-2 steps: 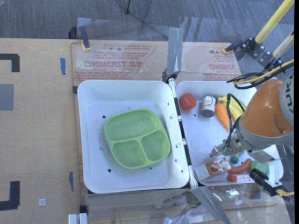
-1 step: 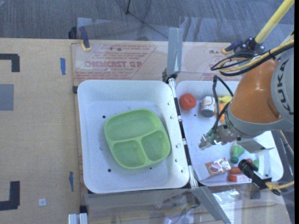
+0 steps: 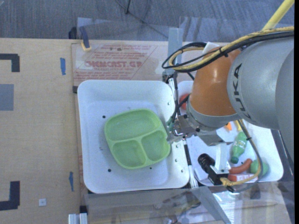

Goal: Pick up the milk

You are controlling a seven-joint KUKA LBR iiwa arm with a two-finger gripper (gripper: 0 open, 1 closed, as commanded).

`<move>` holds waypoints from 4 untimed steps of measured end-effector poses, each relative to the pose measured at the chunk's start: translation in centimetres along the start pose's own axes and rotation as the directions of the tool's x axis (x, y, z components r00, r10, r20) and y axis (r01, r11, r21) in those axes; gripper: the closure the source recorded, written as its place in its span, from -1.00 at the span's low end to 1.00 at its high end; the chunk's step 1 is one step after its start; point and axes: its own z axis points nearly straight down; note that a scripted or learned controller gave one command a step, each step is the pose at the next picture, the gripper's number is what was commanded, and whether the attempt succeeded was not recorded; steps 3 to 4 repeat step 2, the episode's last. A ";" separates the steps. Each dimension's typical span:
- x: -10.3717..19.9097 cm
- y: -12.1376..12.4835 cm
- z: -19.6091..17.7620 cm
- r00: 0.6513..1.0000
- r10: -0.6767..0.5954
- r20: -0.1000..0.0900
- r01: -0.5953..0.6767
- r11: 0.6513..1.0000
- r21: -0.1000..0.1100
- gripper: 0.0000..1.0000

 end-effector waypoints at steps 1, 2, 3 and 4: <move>2.6 -0.6 0.7 0.998 -0.067 0.000 0.067 0.998 0.003 1.00; -6.8 -2.4 0.9 0.999 0.047 -0.001 -0.047 0.999 0.003 1.00; -6.8 -2.4 0.9 0.999 0.047 -0.001 -0.047 0.999 0.003 1.00; -6.8 -2.4 0.9 0.999 0.047 -0.001 -0.047 0.999 0.003 1.00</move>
